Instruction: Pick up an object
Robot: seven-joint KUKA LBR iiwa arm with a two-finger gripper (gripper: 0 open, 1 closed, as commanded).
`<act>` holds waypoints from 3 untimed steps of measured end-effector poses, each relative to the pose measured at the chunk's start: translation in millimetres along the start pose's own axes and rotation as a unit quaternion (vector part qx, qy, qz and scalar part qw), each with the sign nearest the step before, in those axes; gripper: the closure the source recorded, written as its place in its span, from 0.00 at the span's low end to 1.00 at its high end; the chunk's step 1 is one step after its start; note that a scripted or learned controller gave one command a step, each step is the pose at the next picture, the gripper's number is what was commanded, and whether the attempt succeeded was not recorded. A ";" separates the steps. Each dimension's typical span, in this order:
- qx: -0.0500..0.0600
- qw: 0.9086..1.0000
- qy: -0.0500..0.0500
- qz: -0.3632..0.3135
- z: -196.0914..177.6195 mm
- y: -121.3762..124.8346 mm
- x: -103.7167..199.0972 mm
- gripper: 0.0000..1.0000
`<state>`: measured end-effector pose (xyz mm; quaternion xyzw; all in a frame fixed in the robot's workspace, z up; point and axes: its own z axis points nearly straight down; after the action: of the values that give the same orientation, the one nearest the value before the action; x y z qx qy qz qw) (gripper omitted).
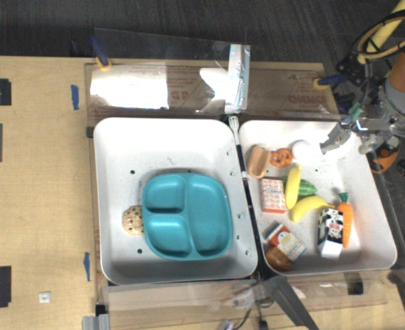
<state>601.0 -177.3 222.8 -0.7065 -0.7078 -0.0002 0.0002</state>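
Note:
The right bin (381, 212) holds a jumble of toy foods: a tan bread piece (258, 161), a small orange pumpkin-like piece (280, 158), a white ball (300, 148), a red-and-white box (273, 194), two yellow bananas (293, 185) (309, 207), a carrot (346, 222), a black-and-white carton (331, 231) and a small orange-and-blue packet (287, 241). My gripper (357, 146) hovers over that bin's far right corner, open, with nothing between its fingers. It stands apart from the objects, right of the white ball.
The left bin (113, 150) contains a teal divided plate (186, 214) and a cookie (133, 220) at the plate's left edge. A clear plastic panel (238, 81) stands behind the bins. Yellow cables (384, 33) hang by the arm at the upper right.

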 end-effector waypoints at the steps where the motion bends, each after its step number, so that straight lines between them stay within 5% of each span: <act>1: 0.000 0.995 0.000 -0.101 129.4 -29.2 22.3 0.00; 2: -0.003 0.978 -0.001 -0.207 83.3 30.4 65.6 0.00; 3: -0.003 0.985 -0.001 -0.173 135.4 -38.0 63.2 0.00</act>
<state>563.0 -114.1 87.4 -0.5733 -0.8193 -0.0013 -0.0027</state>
